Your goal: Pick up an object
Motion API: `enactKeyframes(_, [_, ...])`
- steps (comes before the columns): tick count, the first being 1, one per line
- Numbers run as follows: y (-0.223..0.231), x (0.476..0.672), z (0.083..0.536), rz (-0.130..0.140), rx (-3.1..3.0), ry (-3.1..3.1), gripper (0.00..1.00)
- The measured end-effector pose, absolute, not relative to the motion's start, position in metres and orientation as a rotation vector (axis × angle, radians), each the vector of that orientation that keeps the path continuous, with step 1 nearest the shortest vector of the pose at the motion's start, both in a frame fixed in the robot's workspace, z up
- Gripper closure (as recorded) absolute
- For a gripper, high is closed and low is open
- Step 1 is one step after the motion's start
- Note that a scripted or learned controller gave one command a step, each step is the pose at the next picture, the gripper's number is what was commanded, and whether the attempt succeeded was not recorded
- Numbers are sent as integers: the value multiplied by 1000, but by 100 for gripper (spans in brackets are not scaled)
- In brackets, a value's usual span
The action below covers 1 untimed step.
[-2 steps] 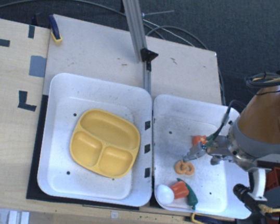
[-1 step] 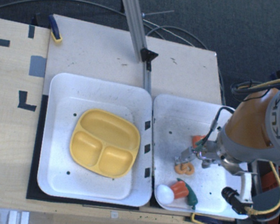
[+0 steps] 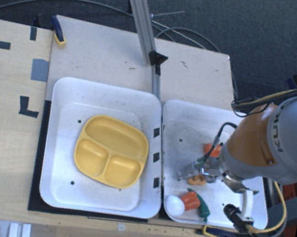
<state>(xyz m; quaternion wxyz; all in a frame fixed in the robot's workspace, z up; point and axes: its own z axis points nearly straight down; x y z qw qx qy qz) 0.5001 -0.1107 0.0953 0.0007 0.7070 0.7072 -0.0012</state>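
Right white bin (image 3: 192, 122), claw (image 3: 200, 175) low inside, grip unclear, orange piece (image 3: 211, 149) half hidden.

Two bins side by side on the desk (image 3: 3, 120). The divided plate (image 3: 111, 151) lies in the left bin (image 3: 54, 184). Right of that plate, in the right bin (image 3: 185, 118), the end effector (image 3: 200, 174) is down among small items; an egg (image 3: 175, 205) lies at the near edge.
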Motion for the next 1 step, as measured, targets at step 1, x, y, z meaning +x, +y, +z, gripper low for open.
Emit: enactKeyframes(1, [-109,499,106,-4,2222,2228,100])
